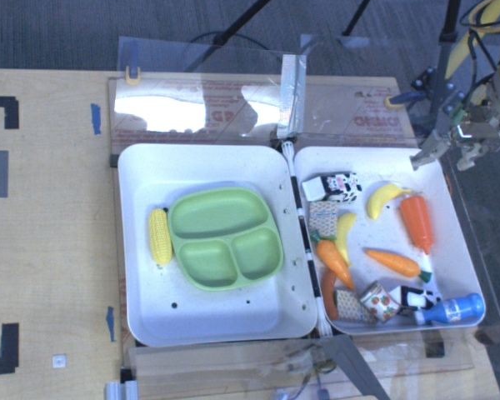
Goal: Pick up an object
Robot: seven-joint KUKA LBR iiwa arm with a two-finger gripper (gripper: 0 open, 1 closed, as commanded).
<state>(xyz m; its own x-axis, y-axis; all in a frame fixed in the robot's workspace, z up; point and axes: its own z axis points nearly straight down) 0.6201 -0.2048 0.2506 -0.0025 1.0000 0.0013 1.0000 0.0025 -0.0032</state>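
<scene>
The right bin holds several toy items: a yellow banana, a fat orange carrot, a thin carrot, another carrot, a second banana, a cow-patterned carton, a small printed box and a blue bottle. My gripper hangs over the bin's far right corner, above and to the right of the banana and apart from every item. Nothing is seen in it.
The left bin holds a green divided plate with a yellow corn cob lying beside it on the left. A clear plastic wall stands behind both bins. Cables and tripod legs are at the back right.
</scene>
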